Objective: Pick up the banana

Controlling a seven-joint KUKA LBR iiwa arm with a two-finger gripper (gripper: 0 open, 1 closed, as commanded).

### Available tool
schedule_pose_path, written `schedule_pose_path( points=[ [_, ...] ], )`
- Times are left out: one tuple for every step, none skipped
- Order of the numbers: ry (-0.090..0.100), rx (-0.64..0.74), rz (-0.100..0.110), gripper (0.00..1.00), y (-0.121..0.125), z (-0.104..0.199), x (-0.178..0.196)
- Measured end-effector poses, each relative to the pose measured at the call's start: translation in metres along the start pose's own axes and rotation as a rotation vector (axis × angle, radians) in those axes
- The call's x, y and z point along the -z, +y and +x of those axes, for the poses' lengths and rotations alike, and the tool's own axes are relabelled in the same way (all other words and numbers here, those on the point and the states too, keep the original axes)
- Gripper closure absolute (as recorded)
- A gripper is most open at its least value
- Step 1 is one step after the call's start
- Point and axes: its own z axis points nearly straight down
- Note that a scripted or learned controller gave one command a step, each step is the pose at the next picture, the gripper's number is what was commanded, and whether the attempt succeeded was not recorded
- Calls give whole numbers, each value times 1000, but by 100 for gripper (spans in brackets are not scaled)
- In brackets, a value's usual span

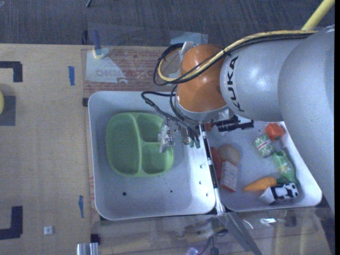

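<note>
My gripper (173,136) hangs below the orange wrist band (199,78), over the right edge of a green divided plate (130,142) in the left bin (98,163). It is low over the plate's right compartments, close to the wall between the two bins. The grey arm (287,73) covers the upper part of the right bin (312,187). I see nothing yellow and banana-shaped under the gripper.
The right bin holds an orange carrot (260,184), a cow-patterned carton (281,193), a green packet (264,145), a green item (284,164), a red-orange piece (274,130), a pink box (229,175) and a pale round item (230,153). A yellow object (1,104) lies at the bench's far left edge.
</note>
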Motion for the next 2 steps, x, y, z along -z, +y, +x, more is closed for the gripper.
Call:
schedule_pose_path(
  points=[
    [10, -242, 9, 100, 45, -39, 105],
    [10, -242, 9, 0, 45, -38, 105]
  ],
)
